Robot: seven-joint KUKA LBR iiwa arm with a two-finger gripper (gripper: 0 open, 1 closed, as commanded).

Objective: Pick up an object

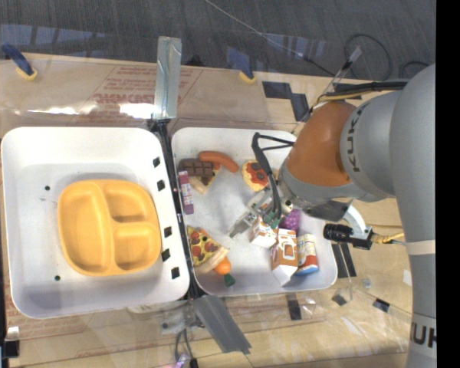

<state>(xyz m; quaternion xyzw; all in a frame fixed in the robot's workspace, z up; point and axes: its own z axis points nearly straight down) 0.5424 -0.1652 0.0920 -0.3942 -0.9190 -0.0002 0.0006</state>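
My gripper (253, 217) hangs low over the middle of the right bin (238, 140), under the orange wrist band. Just below and right of it lies a small white and red carton (262, 234), with a purple piece (290, 221) beside that. An orange and white carton (285, 251) and a blue and red can (307, 256) lie at the bin's front right. A sausage (218, 159), a brown waffle piece (197, 172) and a round pizza (254, 175) sit along the back. A pizza slice (203, 248) and a carrot (223, 266) lie at the front left.
The left bin (31, 152) holds a yellow divided tray (107, 225). A purple wrapper (185, 192) leans on the right bin's left wall. The arm's grey body covers the right bin's far right side. Cables run along the bench at the right.
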